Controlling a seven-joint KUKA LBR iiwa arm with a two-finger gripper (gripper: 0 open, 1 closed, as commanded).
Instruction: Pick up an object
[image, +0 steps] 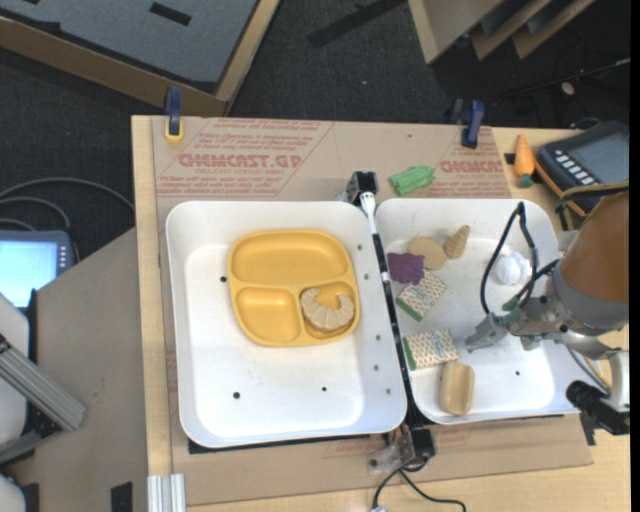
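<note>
The arm reaches in from the right, its hand (487, 335) low over the right bin (535, 400); whether it is apart or together cannot be told. A tan block (456, 387) lies nearby on the bin floor. The table (250, 160) is cardboard-covered

1 fixed camera looks down on the bench (250, 150) at a slant from above, far enough back to take in both white bins: the left bin (200, 330) at centre frame, the right bin (540, 390) toward the right edge. Dark floor fills the upper frame, and the arm (600, 270) enters from the right.
</note>
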